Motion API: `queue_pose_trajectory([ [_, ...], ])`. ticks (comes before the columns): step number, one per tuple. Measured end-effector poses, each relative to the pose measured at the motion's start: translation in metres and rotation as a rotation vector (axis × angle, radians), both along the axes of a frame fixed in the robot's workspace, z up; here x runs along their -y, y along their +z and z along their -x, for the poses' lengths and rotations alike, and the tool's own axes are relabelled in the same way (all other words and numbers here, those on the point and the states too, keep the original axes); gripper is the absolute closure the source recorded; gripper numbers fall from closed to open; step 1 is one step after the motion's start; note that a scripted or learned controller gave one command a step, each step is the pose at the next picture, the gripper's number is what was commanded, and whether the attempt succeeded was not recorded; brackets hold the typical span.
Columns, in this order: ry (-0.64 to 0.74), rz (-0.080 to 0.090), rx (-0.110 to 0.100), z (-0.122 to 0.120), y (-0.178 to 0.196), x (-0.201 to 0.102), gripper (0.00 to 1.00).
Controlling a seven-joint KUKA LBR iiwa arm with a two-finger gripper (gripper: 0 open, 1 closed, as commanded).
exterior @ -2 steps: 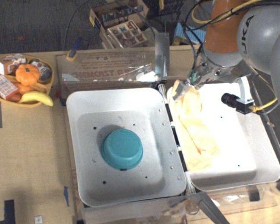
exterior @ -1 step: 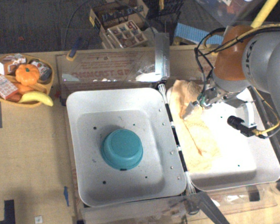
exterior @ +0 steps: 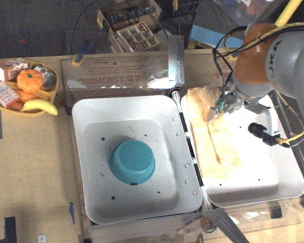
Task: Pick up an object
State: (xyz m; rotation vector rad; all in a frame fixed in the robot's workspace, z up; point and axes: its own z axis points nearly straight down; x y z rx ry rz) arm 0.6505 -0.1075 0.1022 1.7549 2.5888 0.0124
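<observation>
Two white bins (exterior: 95,200), one teal bowl (exterior: 133,161)

The grey arm with orange band (exterior: 272,53) is cut by the right edge. Its two-finger gripper (exterior: 217,110) looks too small to read

One fixed camera looks down at a slant from above the bench (exterior: 36,178). Both white bins sit mid-frame, left bin (exterior: 86,149) and right bin (exterior: 286,181).

Two white bins (exterior: 92,200), one teal bowl (exterior: 133,162).
</observation>
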Motion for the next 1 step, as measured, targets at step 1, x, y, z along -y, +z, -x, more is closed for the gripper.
queue_pose_trajectory([
  [1,0.278,0.003,-0.009,-0.0174,0.0842,-0.0794,1.0],
])
